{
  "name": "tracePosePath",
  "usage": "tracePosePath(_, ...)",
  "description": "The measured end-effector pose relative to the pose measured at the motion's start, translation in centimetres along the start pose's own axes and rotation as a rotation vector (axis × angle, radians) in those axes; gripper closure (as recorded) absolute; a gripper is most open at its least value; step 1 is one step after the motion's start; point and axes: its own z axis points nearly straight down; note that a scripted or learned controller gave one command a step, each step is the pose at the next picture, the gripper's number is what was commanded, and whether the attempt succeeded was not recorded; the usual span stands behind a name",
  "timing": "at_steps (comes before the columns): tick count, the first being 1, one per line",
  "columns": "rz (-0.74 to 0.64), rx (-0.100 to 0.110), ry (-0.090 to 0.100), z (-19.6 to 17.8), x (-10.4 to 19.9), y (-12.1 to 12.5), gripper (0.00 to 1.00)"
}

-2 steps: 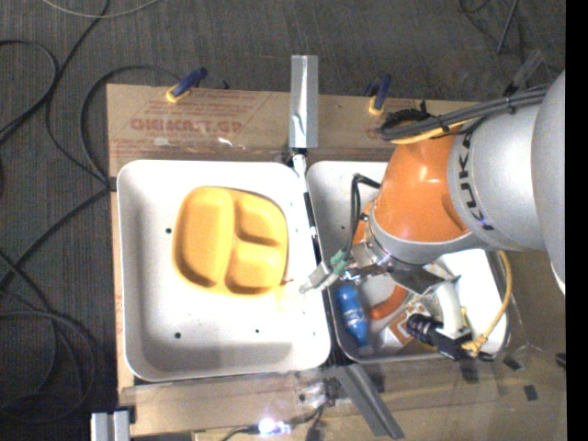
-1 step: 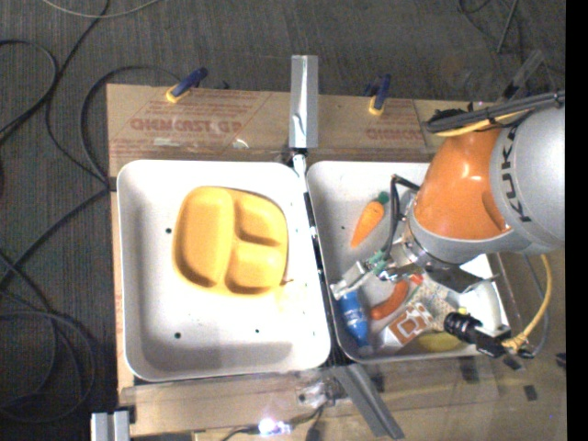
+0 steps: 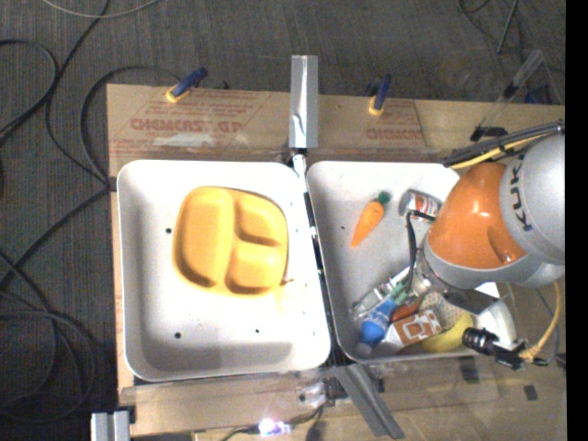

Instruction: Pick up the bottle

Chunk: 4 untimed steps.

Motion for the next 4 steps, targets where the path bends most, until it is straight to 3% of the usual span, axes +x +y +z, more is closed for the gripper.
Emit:
tracePosePath(1, 0.242, 0.006, 0.003, -0.4, 1.2, 0.3, 0.00)
tracePosePath(2, 0.242, 0.003, 0.000, -1.4, 1.1, 0.4, 1.00)
tracePosePath(3, 0.382, 0.012, 0.000, -9.4, 2.5, 2.5, 1.00)
tracePosePath(4, 0.447, 0.013, 0.000, -12.3, 3.7, 6.1, 1.00)
